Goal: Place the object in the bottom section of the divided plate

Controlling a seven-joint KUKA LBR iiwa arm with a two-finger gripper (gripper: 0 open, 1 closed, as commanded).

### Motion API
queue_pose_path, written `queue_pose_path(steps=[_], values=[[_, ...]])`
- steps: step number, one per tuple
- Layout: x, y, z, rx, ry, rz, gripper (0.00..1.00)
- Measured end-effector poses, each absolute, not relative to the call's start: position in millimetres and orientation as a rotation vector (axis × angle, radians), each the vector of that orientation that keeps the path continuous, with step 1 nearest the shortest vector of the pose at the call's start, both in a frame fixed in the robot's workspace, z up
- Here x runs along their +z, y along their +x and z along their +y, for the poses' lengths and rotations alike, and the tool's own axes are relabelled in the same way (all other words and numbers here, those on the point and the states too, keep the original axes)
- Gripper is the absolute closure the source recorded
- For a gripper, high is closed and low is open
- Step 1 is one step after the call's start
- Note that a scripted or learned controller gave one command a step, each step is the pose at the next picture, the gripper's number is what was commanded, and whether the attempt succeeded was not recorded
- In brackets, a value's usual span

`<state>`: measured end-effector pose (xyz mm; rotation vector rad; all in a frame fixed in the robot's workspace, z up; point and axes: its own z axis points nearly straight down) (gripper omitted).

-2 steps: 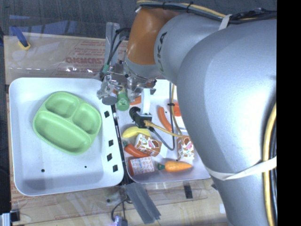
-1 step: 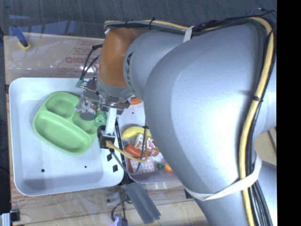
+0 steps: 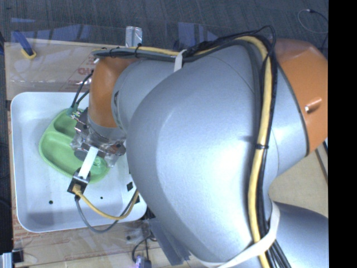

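Presently, the pincer [image 3: 96, 156] is positioned low over the green divided plate [image 3: 58, 144] in the left white bin [image 3: 28, 166]. Its state cannot be told; the object cannot be made out. Placement is judged in hand; release over the bottom section is required next.

No readable text, label, brand, number or sign is showing anywhere on the bench or arm.
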<state>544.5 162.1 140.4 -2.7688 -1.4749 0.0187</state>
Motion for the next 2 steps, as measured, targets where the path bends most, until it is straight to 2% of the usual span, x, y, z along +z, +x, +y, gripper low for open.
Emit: queue_pose_path(steps=[1,2], values=[[217.0,542.3,205.4,0.012,-2.690,-1.617,1.00],[217.0,542.3,205.4,0.012,-2.690,-1.617,0.00]])
